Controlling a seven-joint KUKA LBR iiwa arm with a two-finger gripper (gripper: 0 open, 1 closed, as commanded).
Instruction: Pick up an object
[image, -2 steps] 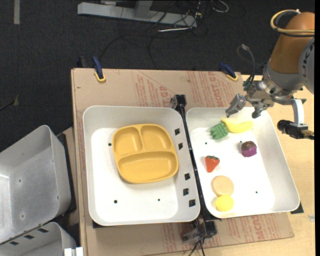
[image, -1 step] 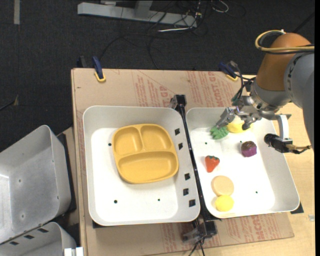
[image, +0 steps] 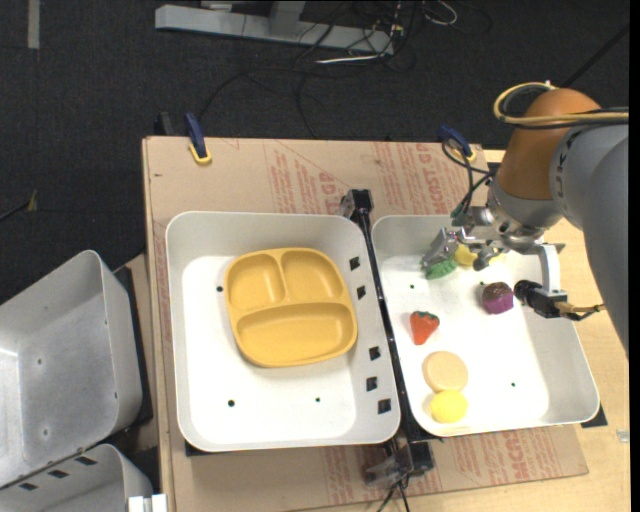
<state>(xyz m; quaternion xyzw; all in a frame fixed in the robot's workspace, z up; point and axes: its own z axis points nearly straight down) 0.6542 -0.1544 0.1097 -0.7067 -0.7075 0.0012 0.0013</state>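
The worktop (image: 270, 160) is carrying two shallow white bins side by side. The left bin (image: 190, 330) is holding a yellow divided plate (image: 291, 305), lying flat near its middle. The right bin (image: 560, 370) is holding the small things. The grey arm (image: 590, 170) is reaching in from three o'clock, its orange band (image: 535, 140) showing above the wrist, and the tool (image: 455, 250) is hovering low over the bin's corner at eleven o'clock. Whether it is spread or pressed together, I cannot tell. Beside it are lying a green piece (image: 438, 267) and a small yellow piece (image: 465, 255), touching or nearly so. A purple object (image: 497, 297) is sitting toward three o'clock of them. A red strawberry (image: 425, 326) is lying near the bin's middle. Toward six o'clock, a pale round biscuit (image: 445, 371) and a yellow lemon (image: 448, 405) are sitting just beside each other.
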